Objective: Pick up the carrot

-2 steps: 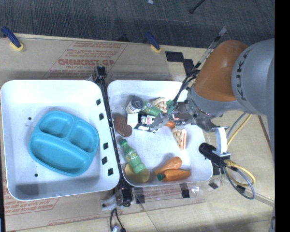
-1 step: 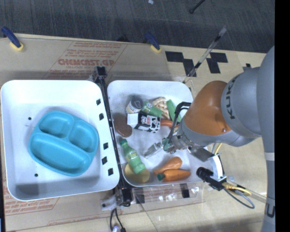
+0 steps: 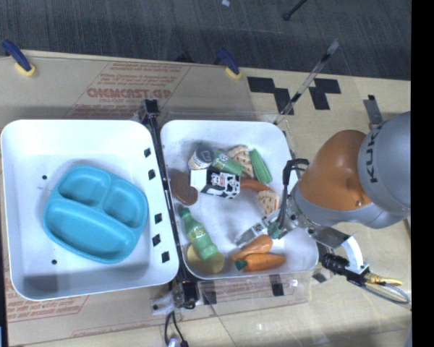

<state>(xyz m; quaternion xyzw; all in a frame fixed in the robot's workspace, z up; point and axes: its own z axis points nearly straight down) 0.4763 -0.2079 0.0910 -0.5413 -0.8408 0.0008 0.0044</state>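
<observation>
Right bin (image 3: 202, 132) holds carrot (image 3: 260, 262); left, plate (image 3: 94, 213).

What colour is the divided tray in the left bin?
Light blue; the tray shows plainly in the camera view.

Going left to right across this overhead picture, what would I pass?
Blue divided tray → green bottle → black-and-white carton → carrot → pincer → the arm's orange band.

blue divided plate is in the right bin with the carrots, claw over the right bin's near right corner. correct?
Not quite. The camera view shows the blue divided plate in the left bin, alone. The carrots lie in the right bin, and the claw is over that bin's near right corner, as stated.
</observation>
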